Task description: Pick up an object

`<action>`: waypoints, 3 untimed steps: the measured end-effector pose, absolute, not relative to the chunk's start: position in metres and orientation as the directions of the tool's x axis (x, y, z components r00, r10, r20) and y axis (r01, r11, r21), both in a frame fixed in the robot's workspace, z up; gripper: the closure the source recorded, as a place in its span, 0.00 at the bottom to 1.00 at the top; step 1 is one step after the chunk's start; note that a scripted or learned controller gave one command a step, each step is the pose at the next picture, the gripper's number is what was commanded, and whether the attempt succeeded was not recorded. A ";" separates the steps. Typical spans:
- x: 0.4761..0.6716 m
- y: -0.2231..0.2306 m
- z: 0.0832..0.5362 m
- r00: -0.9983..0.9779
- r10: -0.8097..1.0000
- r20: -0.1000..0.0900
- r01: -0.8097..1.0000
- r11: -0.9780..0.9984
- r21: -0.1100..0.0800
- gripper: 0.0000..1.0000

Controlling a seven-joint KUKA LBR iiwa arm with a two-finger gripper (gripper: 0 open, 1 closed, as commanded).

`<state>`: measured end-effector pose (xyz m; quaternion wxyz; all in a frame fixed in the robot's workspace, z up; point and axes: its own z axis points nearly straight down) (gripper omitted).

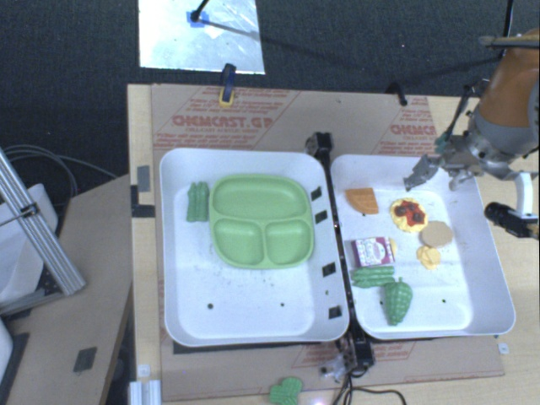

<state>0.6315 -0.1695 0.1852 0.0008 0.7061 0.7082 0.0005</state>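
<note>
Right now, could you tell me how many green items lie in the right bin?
2: a flat green piece below the purple packet, and a leafy green item just below it, toward the front wall.

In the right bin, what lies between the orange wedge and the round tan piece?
In the camera view, a yellow piece with red topping lies between the orange wedge and the round tan piece.

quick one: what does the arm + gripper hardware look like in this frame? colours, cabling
The arm is grey with a broad orange band above the wrist. The gripper is grey metal with slim fingers, over the right bin. A dark cable runs along its left side. A black and white part juts out to its lower right.
</note>
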 end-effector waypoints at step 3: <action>0.602 -0.176 0.084 -0.001 1.000 0.001 1.000 0.001 -0.002 0.00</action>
